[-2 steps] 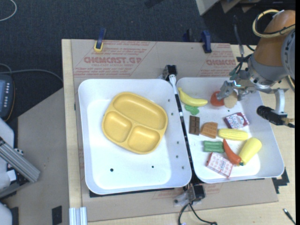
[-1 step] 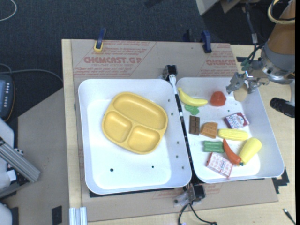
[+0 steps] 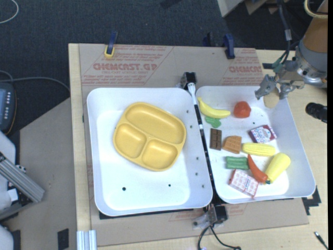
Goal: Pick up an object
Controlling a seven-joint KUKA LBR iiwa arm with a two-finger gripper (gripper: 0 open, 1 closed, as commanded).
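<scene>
Grey pincer [image 3: 274,89] | 2 fingers spread wide | holding nothing | above right bin [image 3: 299,155] far edge

Toy foods—banana [image 3: 212,110], tomato [image 3: 241,109], corn [image 3: 259,149], lemon [image 3: 277,165]—lie scattered in the right bin [image 3: 297,139].

Two white bins sit side by side: the left bin [image 3: 104,191] and the right bin [image 3: 296,145]. The left one carries one yellow divided plate [image 3: 149,135]. The right one carries about eleven small toy foods, among them one banana [image 3: 212,110], one tomato [image 3: 241,109] and two red-and-white packets [image 3: 261,134] [image 3: 243,183].
</scene>
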